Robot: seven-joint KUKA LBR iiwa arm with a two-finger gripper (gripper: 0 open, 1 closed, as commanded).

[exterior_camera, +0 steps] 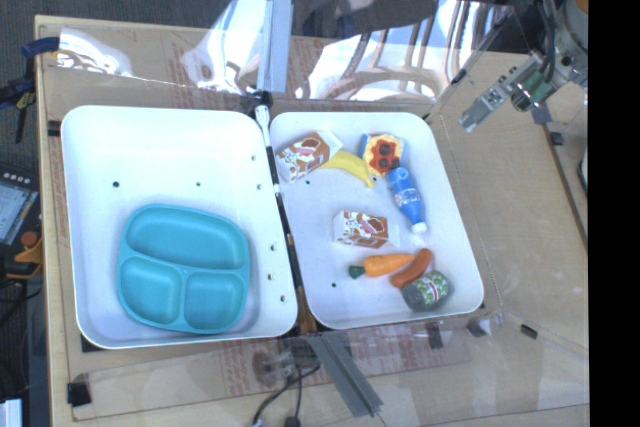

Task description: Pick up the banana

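Gripper, its state not discernible, hangs beyond the right bin's far corner; the banana wedged between cartons risks a misgrasp.

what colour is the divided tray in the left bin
Light blue, plain; the tray shows best in the camera view.

Yellow banana, lying flat, slightly curved, upper part of the right bin, untouched
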